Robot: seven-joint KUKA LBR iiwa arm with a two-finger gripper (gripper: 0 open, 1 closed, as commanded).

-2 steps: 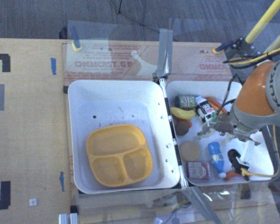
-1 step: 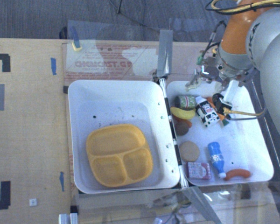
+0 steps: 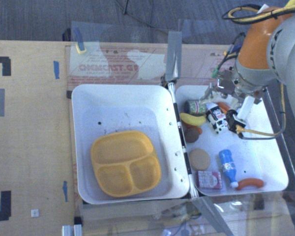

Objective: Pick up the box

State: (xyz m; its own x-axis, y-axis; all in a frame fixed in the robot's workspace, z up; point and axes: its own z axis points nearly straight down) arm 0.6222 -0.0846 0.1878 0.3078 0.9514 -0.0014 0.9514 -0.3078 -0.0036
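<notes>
Low over the upper part of the right bin [image 3: 280, 181], the tool [image 3: 225, 116] sits among a cluster of small items, and from where I stand I cannot tell its state, because the wrist and the clutter hide it. Nothing shows as gripped. Just beside it lie a banana [image 3: 192, 119], a dark can [image 3: 195, 106] and a black-and-white toy [image 3: 217, 118].

The box [image 3: 209, 180] is well apart from all that, at the lower edge of the same bin, near the wall shared with the left bin [image 3: 83, 107]. It is small, flat and pinkish, lying on its broad face with a paler label area on top. A brown round disc [image 3: 199, 159] lies just above it, and a blue bottle [image 3: 227, 167] and a reddish sausage-shaped item [image 3: 250, 183] lie to its right.

I would say the approach has not yet reached the target. The next move calls for lifting clear of the clutter, travelling toward the lower part of the frame, and descending over the box with room between the bottle and the bin wall.

The left bin holds a yellow divided tray [image 3: 125, 162].
</notes>
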